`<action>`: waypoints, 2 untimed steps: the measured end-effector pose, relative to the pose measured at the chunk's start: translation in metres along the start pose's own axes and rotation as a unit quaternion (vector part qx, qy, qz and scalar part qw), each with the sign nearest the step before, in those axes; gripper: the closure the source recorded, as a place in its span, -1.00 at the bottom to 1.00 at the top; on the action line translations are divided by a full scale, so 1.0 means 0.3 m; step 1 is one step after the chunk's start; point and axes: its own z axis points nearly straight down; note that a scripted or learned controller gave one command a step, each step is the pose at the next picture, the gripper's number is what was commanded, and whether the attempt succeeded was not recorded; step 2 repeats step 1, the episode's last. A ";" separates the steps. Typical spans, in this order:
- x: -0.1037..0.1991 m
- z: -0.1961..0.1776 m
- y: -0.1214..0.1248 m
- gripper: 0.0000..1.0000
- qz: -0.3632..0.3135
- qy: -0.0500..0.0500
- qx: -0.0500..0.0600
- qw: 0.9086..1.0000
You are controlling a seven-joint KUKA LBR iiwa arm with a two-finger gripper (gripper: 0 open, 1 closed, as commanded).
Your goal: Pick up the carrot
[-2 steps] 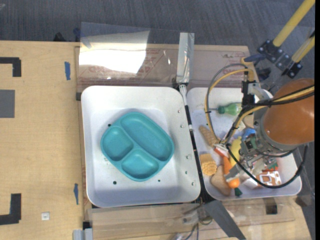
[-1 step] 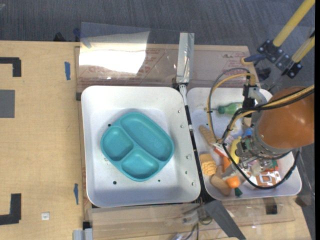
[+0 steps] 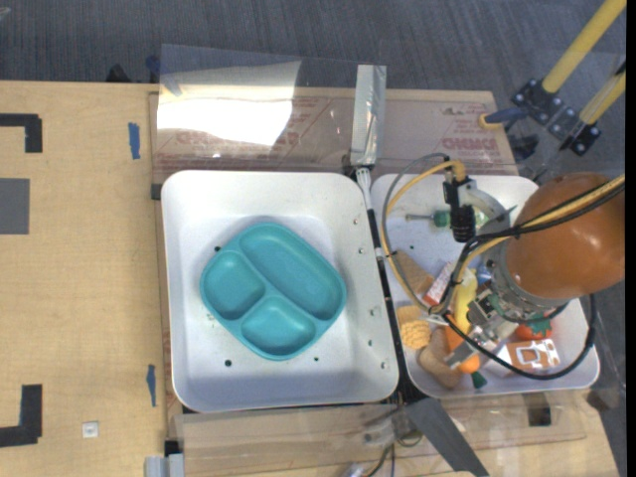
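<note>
Carrot (image 3: 459,344) — orange, with a green tip at its near end, low in the right bin (image 3: 412,217) among clutter, directly beneath the arm's wrist. Gripper (image 3: 477,324) — lowered into the same bin, right over the carrot; opening not discernible, hidden by the wrist and cables. Arm (image 3: 566,241) — orange band prominent, entering from the right, black and yellow cables looped around it. Around the carrot: a tan, bread-like item (image 3: 412,328) just to its left, a red-and-white packet (image 3: 437,288) above that, a small green-tipped piece (image 3: 438,219) farther back. Left bin (image 3: 199,366) — white, beside the right bin, holding a teal three-compartment plate (image 3: 273,288), set at a tilt.
</note>
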 end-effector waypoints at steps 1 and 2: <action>0.014 -0.050 -0.023 1.00 0.001 0.006 0.010 1.000; 0.014 -0.050 -0.023 1.00 0.001 0.006 0.010 1.000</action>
